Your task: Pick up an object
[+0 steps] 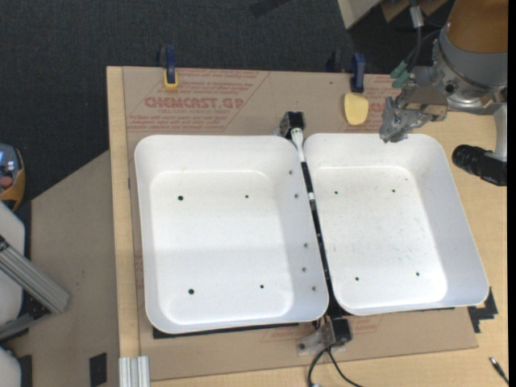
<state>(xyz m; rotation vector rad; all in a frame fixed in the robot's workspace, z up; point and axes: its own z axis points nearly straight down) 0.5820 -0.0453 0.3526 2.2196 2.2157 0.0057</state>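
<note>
Left bin [143, 216] and right bin [461, 224]: 2 side by side. Yellow piece [355, 108] lies on the board [201, 103] beyond the right bin's far rim. Gripper [393, 131] just right of it, pointing down over that rim; arm slants in from upper right; how far open cannot be told.

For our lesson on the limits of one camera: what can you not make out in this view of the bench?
- Camera view: the arm is cut off by the top and right edges.
- Camera view: the small yellow thing behind the right bin, near the pincer, is too small and blurred to identify.
- Camera view: the fine print on the board is too small to read.
</note>
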